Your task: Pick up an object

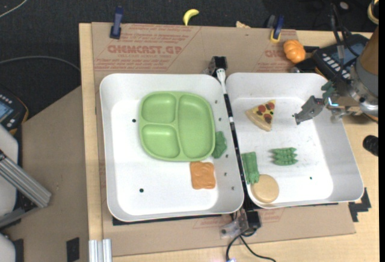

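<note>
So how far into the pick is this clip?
Nothing looks picked yet. The end effector hovers in the right bin, with the pizza slice to its left lying loose. The green beans and round cookie also lie untouched. Closing on an object and lifting it remain.

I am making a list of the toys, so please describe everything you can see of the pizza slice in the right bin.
The pizza slice is a small toy wedge, tan at the crust with a red top and darker round spots like toppings. It looks like plastic or foam. It lies flat on the floor of the right bin, in its upper left part, with nothing touching it. The gripper is to its right, apart from it.
</note>
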Available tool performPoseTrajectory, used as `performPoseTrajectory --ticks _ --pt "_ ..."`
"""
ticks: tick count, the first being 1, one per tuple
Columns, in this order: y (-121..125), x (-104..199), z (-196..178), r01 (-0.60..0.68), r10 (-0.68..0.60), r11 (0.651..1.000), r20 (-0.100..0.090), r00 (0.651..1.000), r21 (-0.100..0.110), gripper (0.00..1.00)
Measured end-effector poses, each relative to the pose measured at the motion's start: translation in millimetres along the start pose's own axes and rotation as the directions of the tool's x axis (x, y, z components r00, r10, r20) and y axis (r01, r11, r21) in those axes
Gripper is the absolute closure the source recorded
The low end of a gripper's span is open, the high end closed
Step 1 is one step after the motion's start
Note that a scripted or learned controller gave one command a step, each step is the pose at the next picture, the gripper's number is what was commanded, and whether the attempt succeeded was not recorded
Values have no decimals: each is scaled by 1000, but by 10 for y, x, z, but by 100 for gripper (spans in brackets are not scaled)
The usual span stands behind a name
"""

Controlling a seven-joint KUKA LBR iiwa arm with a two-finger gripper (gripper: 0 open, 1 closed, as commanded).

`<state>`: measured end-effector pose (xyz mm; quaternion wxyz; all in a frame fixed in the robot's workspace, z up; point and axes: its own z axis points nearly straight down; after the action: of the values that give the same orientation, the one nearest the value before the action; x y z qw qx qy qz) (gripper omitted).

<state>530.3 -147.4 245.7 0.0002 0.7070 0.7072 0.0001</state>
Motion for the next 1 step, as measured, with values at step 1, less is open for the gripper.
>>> performPoseTrajectory --ticks 1 --pt "-379 -77 1030 -3 3 1000 -4 1000 13 0"
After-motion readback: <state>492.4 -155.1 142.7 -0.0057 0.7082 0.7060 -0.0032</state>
